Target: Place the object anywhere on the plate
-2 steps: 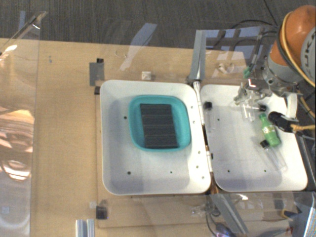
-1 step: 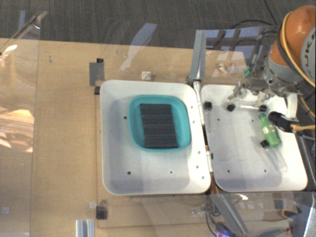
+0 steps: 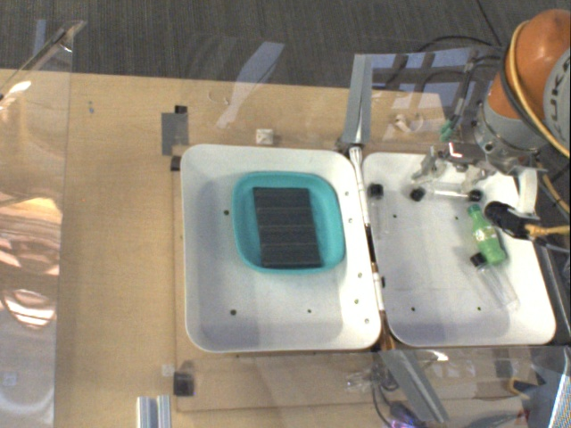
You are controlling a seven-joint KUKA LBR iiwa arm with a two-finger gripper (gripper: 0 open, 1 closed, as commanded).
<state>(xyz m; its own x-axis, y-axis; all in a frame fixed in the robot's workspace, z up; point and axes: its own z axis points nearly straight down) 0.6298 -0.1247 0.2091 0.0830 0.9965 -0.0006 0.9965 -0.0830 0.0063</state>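
Plate (image 3: 332, 230) – teal, with rounded corners – sits in the left bin (image 3: 210, 324), a little toward that bin's far side. A dark ridged slab (image 3: 286, 227) lies flat on the plate, covering most of its middle and leaving a teal border on every side.

In the right bin (image 3: 442, 315), a small green bottle (image 3: 487, 233) lies on its side near the right wall, its dark end pointing toward the near edge. It is well apart from the plate, with both bin walls between them.

The arm (image 3: 535, 69) reaches over the far right corner of the right bin, and the tool (image 3: 446, 178) hangs above the far part of that bin, near the bottle but not on it. Nothing shows in its grasp – whether it is released or clenched, I cannot tell.

A small pale cube (image 3: 264, 136) rests on the counter (image 3: 107, 239) just beyond the left bin.
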